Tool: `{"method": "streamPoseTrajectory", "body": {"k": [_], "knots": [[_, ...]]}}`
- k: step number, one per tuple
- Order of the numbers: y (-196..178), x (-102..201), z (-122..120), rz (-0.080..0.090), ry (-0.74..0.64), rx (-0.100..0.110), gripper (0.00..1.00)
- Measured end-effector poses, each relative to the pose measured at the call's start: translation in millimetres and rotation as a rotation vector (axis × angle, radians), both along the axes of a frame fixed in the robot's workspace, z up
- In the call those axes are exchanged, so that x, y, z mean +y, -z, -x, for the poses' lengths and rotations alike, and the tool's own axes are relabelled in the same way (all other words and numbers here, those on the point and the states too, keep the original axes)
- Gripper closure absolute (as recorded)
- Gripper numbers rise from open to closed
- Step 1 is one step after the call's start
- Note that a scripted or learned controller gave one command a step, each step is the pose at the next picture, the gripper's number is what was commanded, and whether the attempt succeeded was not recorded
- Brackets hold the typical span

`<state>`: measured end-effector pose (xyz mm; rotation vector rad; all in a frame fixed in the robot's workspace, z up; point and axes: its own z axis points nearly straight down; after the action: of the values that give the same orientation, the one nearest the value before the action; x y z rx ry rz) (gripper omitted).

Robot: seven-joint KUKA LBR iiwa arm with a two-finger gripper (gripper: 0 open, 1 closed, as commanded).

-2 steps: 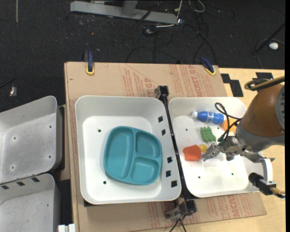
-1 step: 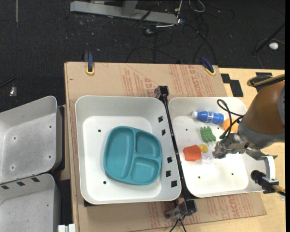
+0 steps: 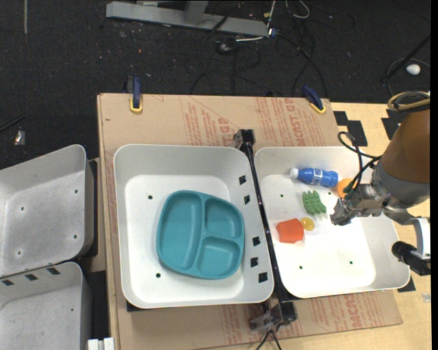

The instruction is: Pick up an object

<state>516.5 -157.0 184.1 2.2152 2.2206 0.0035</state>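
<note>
Gripper (image 3: 340, 217) sits low in the right bin (image 3: 356, 277); can't tell its state. Orange block (image 3: 290, 231) lies just left of it: looks light, rigid, flat-sided; grip across opposite faces. Green toy (image 3: 313, 202) up-left; blue bottle (image 3: 316, 177) beyond, rounder, likely slippery.

Around me: a dark speckled floor (image 3: 55, 61), strewn with black cables (image 3: 301, 41) at the top. A grey metal bar (image 3: 185, 19) lies across it near the upper edge. My bench is a cardboard-brown board (image 3: 205, 116) with red print, held by two blue-and-yellow clamps (image 3: 135, 96). Spare white trays (image 3: 41, 205) sit off to its left side. Light is even and flat.
</note>
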Motion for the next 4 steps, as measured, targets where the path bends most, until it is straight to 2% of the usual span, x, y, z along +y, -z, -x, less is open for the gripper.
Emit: {"method": "streamPoseTrajectory", "body": {"k": [1,3,4], "knots": [[-42,0,-1,0.0,0.0,0.0,1.0],[-34,116,-14,-0.004,-0.006,0.004,1.0],[-28,166,-9,-0.004,-0.006,0.007,1.0]]}}
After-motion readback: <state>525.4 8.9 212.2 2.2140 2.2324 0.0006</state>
